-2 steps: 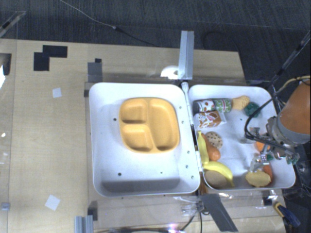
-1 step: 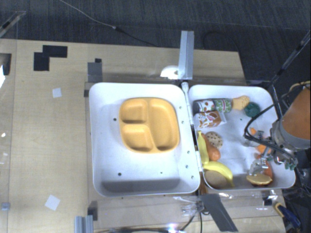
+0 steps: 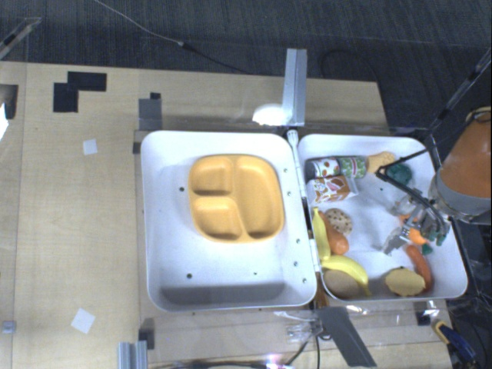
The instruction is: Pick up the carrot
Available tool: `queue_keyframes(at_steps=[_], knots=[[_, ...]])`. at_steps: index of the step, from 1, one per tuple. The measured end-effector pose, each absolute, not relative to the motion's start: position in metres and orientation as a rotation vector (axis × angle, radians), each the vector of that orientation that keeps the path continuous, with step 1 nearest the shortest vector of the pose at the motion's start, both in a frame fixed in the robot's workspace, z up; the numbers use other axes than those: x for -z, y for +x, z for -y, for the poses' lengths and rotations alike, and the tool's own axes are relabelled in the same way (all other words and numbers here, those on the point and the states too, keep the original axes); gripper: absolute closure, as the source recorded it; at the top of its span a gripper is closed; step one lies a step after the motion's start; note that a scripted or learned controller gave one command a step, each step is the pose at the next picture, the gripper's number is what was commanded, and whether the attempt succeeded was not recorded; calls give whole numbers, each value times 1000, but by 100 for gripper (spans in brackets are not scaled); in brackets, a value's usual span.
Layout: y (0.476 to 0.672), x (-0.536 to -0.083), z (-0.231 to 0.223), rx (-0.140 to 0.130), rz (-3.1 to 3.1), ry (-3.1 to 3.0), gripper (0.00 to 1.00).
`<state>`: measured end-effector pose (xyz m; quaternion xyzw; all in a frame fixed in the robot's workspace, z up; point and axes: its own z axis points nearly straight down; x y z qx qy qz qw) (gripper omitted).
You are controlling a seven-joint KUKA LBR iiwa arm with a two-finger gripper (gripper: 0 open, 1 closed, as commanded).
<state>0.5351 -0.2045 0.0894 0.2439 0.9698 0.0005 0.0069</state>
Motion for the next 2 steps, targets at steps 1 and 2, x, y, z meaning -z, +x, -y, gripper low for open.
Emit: queue_keyframes(at_steps=[1, 2], knots=[[539, -103, 203, -1, -3025, 750, 100], [579, -155, 123, -8, -2885, 1216, 100]])
